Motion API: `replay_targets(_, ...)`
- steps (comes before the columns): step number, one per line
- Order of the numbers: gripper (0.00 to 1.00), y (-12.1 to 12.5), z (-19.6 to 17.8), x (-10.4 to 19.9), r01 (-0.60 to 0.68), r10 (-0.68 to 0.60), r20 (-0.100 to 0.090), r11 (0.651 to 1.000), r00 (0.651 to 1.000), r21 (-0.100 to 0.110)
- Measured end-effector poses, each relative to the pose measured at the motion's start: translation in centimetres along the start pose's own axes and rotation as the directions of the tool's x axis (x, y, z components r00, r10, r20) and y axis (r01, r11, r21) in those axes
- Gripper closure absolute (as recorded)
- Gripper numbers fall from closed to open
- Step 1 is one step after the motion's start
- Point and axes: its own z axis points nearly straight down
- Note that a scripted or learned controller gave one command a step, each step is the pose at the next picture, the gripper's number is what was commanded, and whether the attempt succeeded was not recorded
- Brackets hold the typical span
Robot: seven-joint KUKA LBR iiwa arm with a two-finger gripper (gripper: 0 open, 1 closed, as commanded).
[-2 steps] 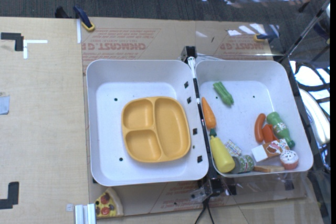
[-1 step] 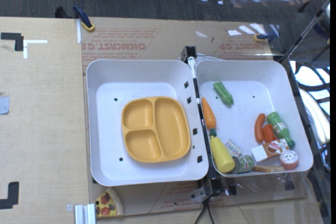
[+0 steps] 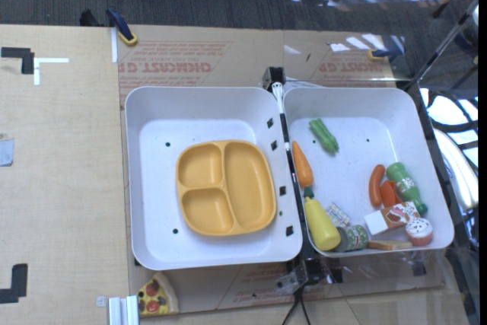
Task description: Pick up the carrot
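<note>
The carrot (image 3: 302, 164), orange with a small green top at its near end, lies in the right bin (image 3: 358, 106) against its left wall. It points away from the camera, its green end touching a yellow bottle-shaped toy (image 3: 320, 225).
A yellow three-compartment plate (image 3: 226, 186) sits in the left bin (image 3: 152, 164). The right bin also holds a green pepper-like toy (image 3: 324, 135), a red sausage (image 3: 376, 185), a green bottle (image 3: 405, 186) and several small food toys (image 3: 396, 224) in its near right corner. A pizza-slice toy (image 3: 154, 296) lies outside, near the left bin's front.
</note>
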Motion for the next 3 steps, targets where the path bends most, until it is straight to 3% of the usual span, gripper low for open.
replay_targets(3, 0.00, 0.38, 1.39, -0.48, -0.018, 0.018, -0.006, 1.000, 1.000, -0.001)
